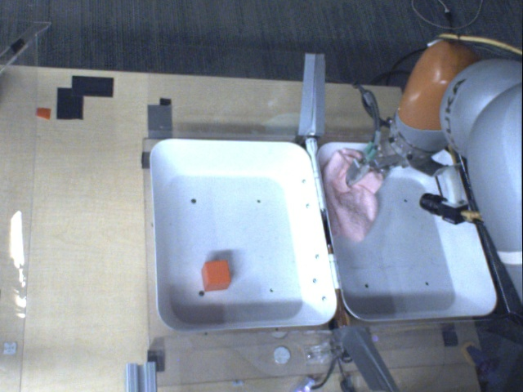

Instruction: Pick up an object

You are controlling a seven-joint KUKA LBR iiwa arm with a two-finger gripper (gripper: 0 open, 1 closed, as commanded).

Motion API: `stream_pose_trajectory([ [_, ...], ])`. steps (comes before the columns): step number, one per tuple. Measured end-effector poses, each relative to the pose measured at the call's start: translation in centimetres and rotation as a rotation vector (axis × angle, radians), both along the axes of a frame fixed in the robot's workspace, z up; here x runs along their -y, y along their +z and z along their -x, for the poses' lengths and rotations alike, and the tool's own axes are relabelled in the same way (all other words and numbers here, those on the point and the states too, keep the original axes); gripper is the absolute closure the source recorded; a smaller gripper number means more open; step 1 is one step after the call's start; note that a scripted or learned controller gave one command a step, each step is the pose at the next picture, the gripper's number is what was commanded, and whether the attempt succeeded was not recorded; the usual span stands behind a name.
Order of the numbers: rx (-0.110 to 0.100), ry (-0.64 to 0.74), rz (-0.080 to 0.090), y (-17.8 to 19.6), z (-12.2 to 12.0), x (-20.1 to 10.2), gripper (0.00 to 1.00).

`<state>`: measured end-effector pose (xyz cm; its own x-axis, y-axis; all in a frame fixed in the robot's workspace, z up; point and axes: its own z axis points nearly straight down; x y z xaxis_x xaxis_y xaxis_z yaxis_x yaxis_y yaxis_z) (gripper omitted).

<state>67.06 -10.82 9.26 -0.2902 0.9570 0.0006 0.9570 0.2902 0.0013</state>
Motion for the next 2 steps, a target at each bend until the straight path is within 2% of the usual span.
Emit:
stream_pose_trajectory([
  [1,0.015,0.006,0.005,1.38,-0.34,-0.05,1.0],
  [2,0.007,0.009,-0.001,1.24,-0.21,-0.36,0.0],
])
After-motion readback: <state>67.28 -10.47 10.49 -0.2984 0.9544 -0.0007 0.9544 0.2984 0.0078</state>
